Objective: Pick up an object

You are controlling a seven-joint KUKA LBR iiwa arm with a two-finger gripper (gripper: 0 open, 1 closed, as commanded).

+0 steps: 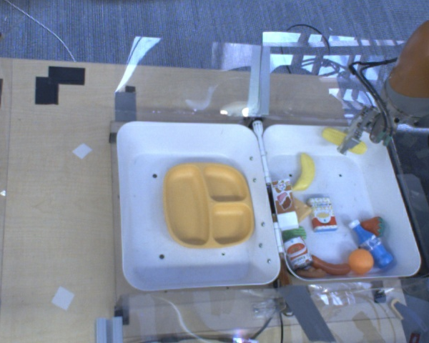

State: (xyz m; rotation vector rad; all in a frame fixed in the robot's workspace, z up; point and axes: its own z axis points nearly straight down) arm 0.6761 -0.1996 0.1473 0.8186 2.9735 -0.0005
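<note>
Camera view: gripper (357, 138) touching yellow block (336, 137), right bin (407, 224).

- The table (50, 213) is light wood.
- Black squares (58, 83) sit on it at 10 o'clock.
- A blue carpet floor (200, 13) runs along 12 o'clock.
- A thin white cable (36, 21) lies on the floor.

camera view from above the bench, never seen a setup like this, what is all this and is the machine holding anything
One fixed camera looks down at a slant on two shallow white bins. The grey and orange thing at the right is a robot arm; its gripper hangs over the right bin, near a yellow block. I cannot tell if it holds it. The left bin holds a yellow divided plate. The right bin has toy food: a banana, an orange, a blue bottle, small cartons.
</note>
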